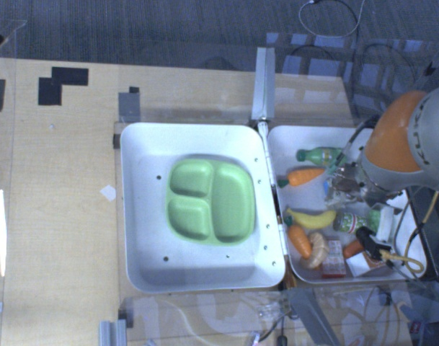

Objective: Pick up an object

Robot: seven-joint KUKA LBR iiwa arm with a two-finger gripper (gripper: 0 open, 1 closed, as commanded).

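Note:
The right bin (277,150) holds a pile of toy food. A green bottle (317,154) lies at the back, with an orange carrot (306,176) just in front of it. A yellow banana (313,218) lies mid-bin, a second carrot (300,241) and a tan lumpy piece (318,249) sit near the front, and a red and white packet (334,256) is beside them. My gripper (341,187) hangs low over the bin, just right of the first carrot and above the banana. A small green can (347,222) lies right under the wrist.
The left bin (140,193) holds a green divided plate (210,200). A metal divider post (264,85) stands between the bins at the back. The arm's orange band (392,146) and cables (399,258) cover the right bin's right side.

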